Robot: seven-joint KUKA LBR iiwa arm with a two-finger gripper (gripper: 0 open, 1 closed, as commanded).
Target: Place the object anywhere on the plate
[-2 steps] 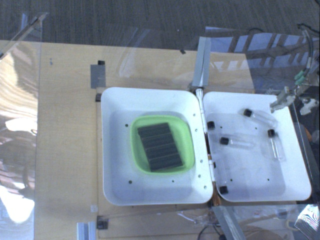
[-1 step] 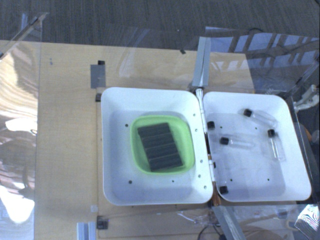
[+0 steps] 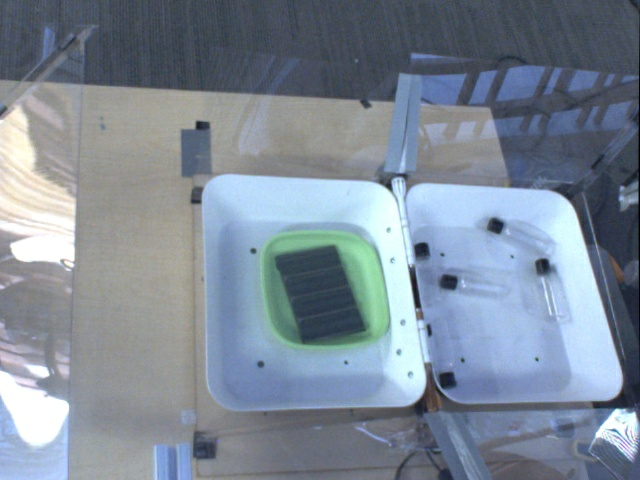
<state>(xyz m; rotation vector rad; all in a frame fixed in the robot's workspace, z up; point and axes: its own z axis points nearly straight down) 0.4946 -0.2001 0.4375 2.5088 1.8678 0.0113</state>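
Scanning leftward first: green plate [image 3: 375, 293] bearing a dark ribbed block [image 3: 319, 294]. Right bin [image 3: 590, 363], on my pincer's approach side, holds three clear vials [image 3: 480, 287] — light, slick, likely to roll — I'd grip one mid-barrel. I cannot tell the pincer's state.

Dark grey ribbed carpet [image 3: 250, 18] running across top of view, beyond bench. Light wooden benchtop [image 3: 130, 268] lying below it, pale and bare at left. Clear panel [image 3: 40, 218] leaning over bench's left part, catching bright white glare. Small grey bracket [image 3: 197, 151] sitting on wood near top. Grey metal bar [image 3: 405, 123] standing at bench's far edge. Bluish reflections of railing showing at upper right [image 3: 540, 93].
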